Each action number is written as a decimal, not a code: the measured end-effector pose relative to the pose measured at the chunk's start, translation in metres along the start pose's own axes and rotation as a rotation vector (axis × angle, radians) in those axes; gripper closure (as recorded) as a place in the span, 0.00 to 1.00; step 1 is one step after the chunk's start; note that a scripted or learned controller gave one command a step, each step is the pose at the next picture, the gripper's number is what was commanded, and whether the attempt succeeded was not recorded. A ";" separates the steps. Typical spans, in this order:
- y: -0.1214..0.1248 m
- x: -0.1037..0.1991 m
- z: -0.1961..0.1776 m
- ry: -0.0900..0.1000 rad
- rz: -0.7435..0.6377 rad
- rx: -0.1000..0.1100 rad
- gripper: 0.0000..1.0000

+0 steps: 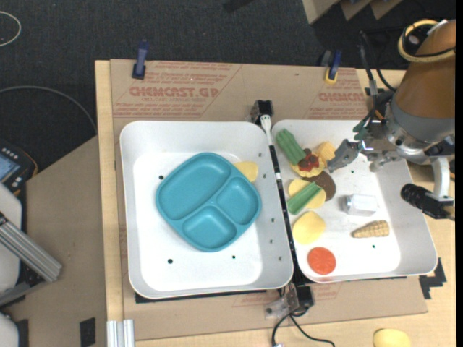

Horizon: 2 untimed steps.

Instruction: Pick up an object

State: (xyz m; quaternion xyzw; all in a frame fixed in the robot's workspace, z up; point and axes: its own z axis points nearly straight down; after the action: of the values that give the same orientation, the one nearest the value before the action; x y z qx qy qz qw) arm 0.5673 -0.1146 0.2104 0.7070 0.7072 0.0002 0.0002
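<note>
Two glossy white bins, smooth teal three-compartment plate, ridged cone.

Two white bins sit side by side on the desk. The left bin holds a blue plate with three parts and a small yellow piece at its edge. The right bin holds toy food: a green cucumber, a red tomato, an ice cream cone. The claw hangs above the right bin.

Beside my bins I see two blue clamps pinning the cardboard sheet, dark carpet beyond it.
</note>
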 end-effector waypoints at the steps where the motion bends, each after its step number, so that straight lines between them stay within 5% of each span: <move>1: -0.091 0.095 -0.044 0.005 -0.009 0.005 0.00; 2: -0.087 0.089 -0.052 0.001 0.000 0.001 1.00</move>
State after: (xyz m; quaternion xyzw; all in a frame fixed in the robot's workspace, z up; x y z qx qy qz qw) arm 0.4807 -0.0253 0.2622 0.7070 0.7072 0.0003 -0.0005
